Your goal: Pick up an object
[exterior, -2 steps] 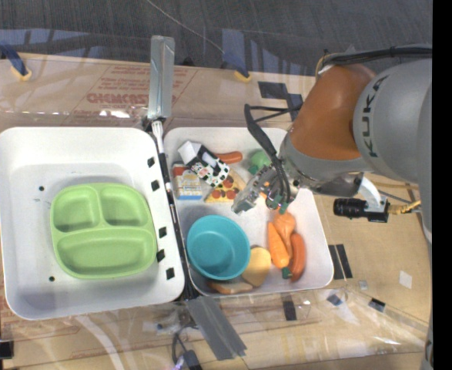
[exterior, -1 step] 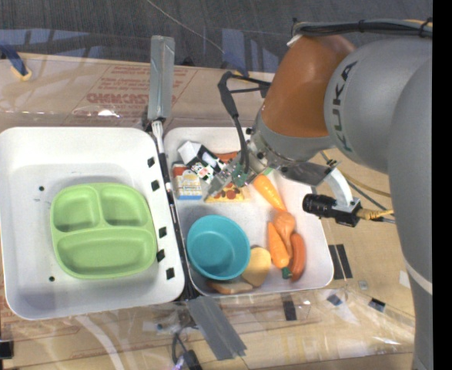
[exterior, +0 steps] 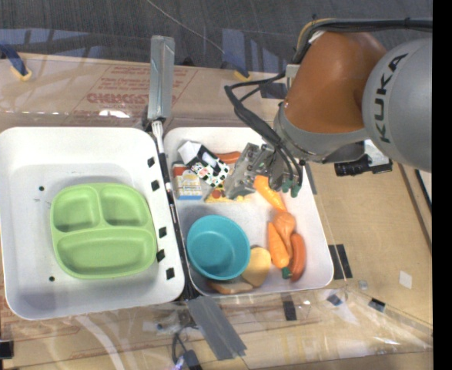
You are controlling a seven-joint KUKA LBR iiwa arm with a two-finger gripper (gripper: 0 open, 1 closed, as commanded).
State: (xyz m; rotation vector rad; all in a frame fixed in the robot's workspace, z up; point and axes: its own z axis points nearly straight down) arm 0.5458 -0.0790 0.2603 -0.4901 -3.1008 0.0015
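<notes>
End effector (exterior: 250,177) is lowered into the right bin (exterior: 322,247) over the toy food, near an orange carrot (exterior: 271,195). Finger state cannot be told; possibly nothing grasped. Lift not yet done.

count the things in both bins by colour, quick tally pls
green: 1, divided plate in the left bin
blue: 1, bowl in the right bin
orange: 3, long pieces
yellow: 1, rounded piece
mixed print: about 2, small items
total: about 8; some are hidden under the gripper
</notes>
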